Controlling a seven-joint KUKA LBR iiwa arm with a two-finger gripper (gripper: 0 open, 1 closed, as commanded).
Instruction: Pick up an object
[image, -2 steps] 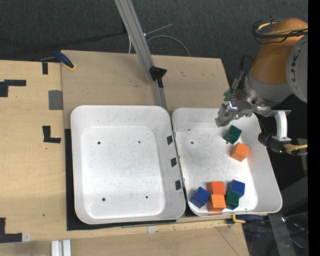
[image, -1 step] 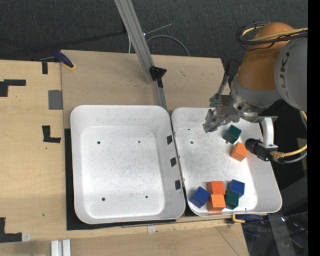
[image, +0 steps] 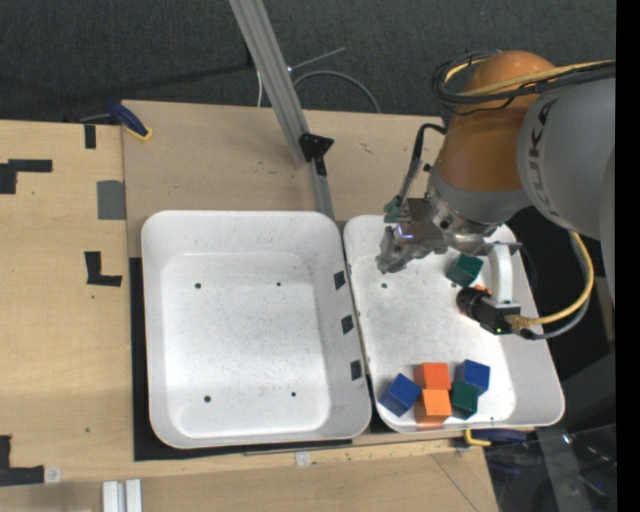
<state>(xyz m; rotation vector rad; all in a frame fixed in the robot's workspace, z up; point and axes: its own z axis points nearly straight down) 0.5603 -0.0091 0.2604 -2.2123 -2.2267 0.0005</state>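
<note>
1. I see the arm (image: 540, 130) reaching in from the right over the far end of the right bin (image: 420, 330), its orange band sitting just above the wrist.
2. On the grey casing at the right I can read part of a dark marking that looks like "UK"; the remaining letters are cut off, so I read no more than that.
3. The gripper (image: 392, 258) hangs low over the upper left part of the right bin, near the wall it shares with the left bin (image: 240, 330). From this angle I cannot tell whether the claw is apart or together, and I see nothing held in it.
4. The objects to pick lie in the right bin. A cluster sits at its near end: a blue block (image: 401, 393) at the left, an orange block (image: 434, 375) with a second orange block (image: 436, 402) just in front of it, a dark green block (image: 464, 399) beside them, and another blue block (image: 476, 375) behind the green one.
5. A teal block (image: 464, 268) lies apart from the cluster, at the far right of the bin, close under the wrist.
6. A black cable connector (image: 482, 310) with a yellow cable hangs over the bin's right side.
7. I find no readable labels on the bins or blocks.
</note>
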